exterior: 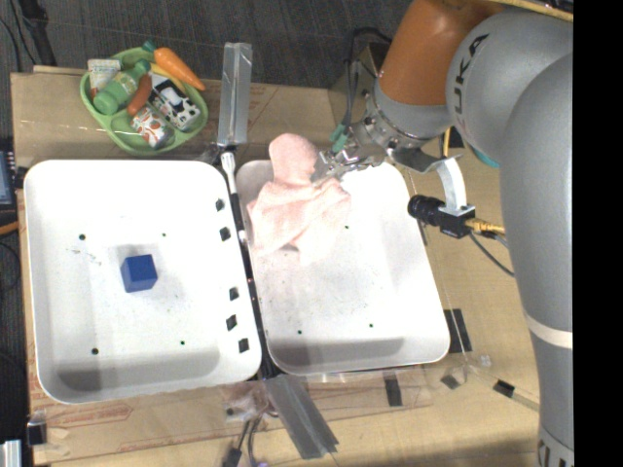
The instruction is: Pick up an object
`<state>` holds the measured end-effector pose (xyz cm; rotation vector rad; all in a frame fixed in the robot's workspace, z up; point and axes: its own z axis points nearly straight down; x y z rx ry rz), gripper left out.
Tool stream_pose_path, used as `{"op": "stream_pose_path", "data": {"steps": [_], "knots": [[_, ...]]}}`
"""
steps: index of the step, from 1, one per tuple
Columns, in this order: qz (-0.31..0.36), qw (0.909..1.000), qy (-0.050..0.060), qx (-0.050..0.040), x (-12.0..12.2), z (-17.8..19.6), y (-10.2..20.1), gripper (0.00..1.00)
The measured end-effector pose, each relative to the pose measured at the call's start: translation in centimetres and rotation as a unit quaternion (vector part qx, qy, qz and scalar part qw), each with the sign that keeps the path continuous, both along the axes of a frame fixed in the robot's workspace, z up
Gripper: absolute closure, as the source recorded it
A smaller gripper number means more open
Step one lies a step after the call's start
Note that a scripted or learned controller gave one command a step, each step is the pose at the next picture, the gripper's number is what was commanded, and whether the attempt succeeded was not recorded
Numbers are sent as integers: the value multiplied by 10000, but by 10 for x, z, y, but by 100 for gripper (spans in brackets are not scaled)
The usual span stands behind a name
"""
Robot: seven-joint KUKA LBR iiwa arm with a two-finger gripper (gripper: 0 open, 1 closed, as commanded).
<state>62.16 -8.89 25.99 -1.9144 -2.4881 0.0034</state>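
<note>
- The big grey arm (pixel 526 163) sweeps in from the right, orange band up top, its wrist bent down over the far edge of the right bin (pixel 389 309).
- Both white bins sit side by side on the bench (pixel 58 90); the left bin (pixel 68 261) touches the right one along a dark divider strip.
- In the right bin, a pink cloth (pixel 292 207) lies crumpled in the far-left corner, one rounded lobe bulging up against the far rim, the rest spreading toward the bin's middle.
- The gripper (pixel 336 163) is right at the cloth's far-right edge, tips touching or just beside the fabric; whether the fingers are apart or closed, I cannot tell, and no fabric is clearly seen between them.
- Off the bins, near the bench's far-left corner, a green bowl (pixel 112 129) holds small toys, an orange carrot among them.
- Smallest of all: a blue cube (pixel 139 272) sits alone in the left bin, near its middle, well apart from the arm.
</note>
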Motion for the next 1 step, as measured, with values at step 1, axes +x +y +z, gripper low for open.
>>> {"op": "stream_pose_path", "data": {"steps": [1], "knots": [[-466, 9989, 15, 1, -56, -63, -20, 100]]}}
